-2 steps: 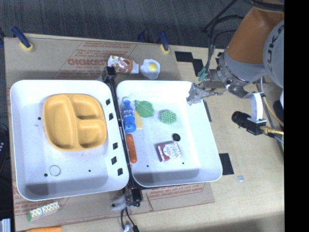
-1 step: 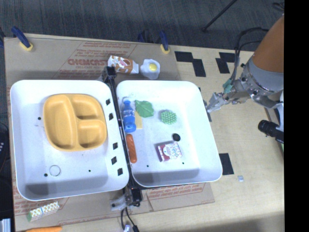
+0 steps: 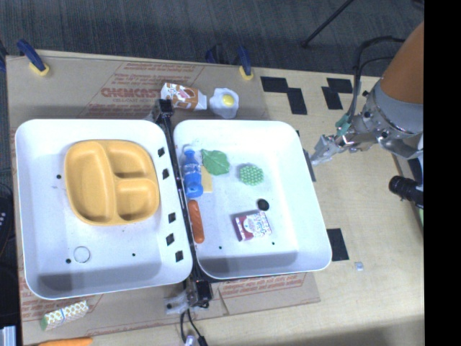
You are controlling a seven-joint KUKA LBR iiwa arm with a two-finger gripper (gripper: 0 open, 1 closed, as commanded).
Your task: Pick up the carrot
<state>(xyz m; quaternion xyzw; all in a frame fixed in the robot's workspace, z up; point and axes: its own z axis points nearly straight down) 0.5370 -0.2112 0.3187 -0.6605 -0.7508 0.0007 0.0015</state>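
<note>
The carrot (image 3: 195, 222) is a slim orange stick lying lengthwise against the left wall of the right bin (image 3: 306, 193), near its front half. My gripper (image 3: 322, 151) hangs over the bench just outside that bin's right rim, level with the bin's back half. It is far to the right of the carrot and holds nothing that I can see.
The right bin also holds a blue bottle (image 3: 191, 171), a green leaf (image 3: 215, 161), a green dotted ball (image 3: 250, 174), a small black piece (image 3: 262, 205) and a red packet (image 3: 252, 225). A yellow divided plate (image 3: 112, 180) lies in the left bin (image 3: 29, 215). A carton (image 3: 180, 96) and an egg toy (image 3: 225, 101) sit behind the bins.
</note>
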